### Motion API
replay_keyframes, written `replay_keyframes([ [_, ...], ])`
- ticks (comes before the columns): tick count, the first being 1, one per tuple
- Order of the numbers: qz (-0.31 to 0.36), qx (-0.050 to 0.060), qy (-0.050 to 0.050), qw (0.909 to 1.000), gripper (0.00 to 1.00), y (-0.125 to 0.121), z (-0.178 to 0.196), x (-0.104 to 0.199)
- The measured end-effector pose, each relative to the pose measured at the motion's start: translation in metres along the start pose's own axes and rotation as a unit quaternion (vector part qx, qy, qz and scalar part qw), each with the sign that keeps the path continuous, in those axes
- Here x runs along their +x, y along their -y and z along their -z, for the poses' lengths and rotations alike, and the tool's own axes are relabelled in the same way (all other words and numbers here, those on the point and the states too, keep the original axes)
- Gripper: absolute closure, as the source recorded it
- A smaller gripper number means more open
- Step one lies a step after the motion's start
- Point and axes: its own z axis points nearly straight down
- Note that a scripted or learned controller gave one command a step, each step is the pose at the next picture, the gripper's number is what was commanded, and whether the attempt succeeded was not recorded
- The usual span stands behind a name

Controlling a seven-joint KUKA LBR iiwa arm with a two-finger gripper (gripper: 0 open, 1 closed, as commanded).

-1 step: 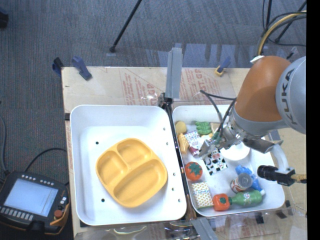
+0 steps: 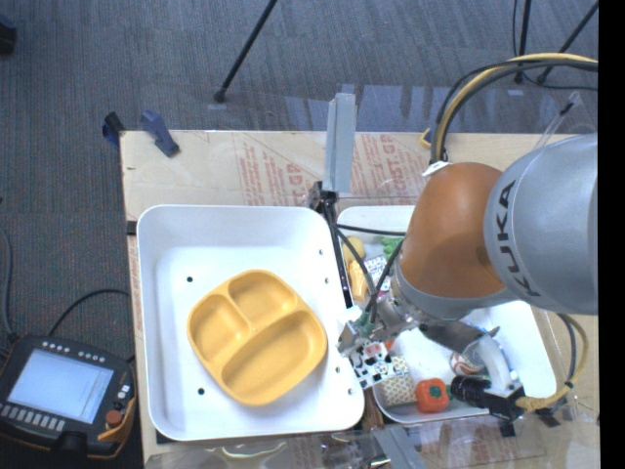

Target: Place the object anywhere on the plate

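you see a wooden bench (image 2: 244,169) on grey carpet (image 2: 117,47), bearing 2 white bins. the yellow plate (image 2: 257,334) lies in the left bin (image 2: 156,262). the gripper (image 2: 366,345) hangs over the right bin (image 2: 532,330); its jaw state you cannot tell. a small orange object (image 2: 432,395) rests there.

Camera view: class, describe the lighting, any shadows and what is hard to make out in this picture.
Camera view: soft, even light; the yellow plate is sharp and casts a faint shadow in the left bin; the arm looms large and covers much of the right bin; the gripper is a small, cluttered blur.
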Motion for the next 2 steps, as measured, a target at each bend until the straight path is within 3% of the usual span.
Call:
replay_keyframes([
  [1, 0.087, -0.001, 0.002, 0.9962, 1.00, -0.0851, -0.0111, 0.0124],
  [2, 0.087, -0.002, 0.002, 0.9962, 0.00, -0.0854, -0.0104, 0.0125],
])
